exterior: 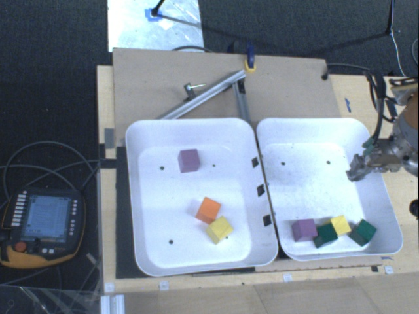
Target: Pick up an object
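Over right bin [376, 195] we see gripper [357, 170], finger state unclear; purple block [304, 229] seems light, rigid; grasp flat sides.

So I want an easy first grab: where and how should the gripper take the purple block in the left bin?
Probably from straight above, closing on two opposite side faces. The purple block sits flat and alone in the left bin, apart from the orange block and yellow block, so fingers have room on every side. The gripper is over the right bin.

Bench [288, 84] bears left bin [141, 175], right bin [376, 195]
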`<action>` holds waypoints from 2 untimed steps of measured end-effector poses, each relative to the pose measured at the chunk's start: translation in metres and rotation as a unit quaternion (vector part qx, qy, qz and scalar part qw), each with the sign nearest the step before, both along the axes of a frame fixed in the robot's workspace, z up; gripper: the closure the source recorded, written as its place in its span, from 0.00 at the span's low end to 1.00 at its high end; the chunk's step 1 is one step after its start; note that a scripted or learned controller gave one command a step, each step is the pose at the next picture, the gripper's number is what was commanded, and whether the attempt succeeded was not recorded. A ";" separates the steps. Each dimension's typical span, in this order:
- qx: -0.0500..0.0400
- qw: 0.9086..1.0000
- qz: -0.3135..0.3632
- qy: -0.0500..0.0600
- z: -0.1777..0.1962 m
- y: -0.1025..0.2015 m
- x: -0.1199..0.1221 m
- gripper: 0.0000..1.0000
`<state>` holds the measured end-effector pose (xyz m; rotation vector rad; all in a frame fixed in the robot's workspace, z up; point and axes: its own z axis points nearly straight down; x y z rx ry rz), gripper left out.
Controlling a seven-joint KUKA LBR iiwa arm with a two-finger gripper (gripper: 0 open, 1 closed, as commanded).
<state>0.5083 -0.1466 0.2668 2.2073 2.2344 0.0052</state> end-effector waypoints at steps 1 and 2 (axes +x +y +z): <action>0.000 1.000 0.000 0.000 0.003 0.053 0.004 1.00; 0.000 1.000 -0.001 0.001 -0.009 0.104 0.003 1.00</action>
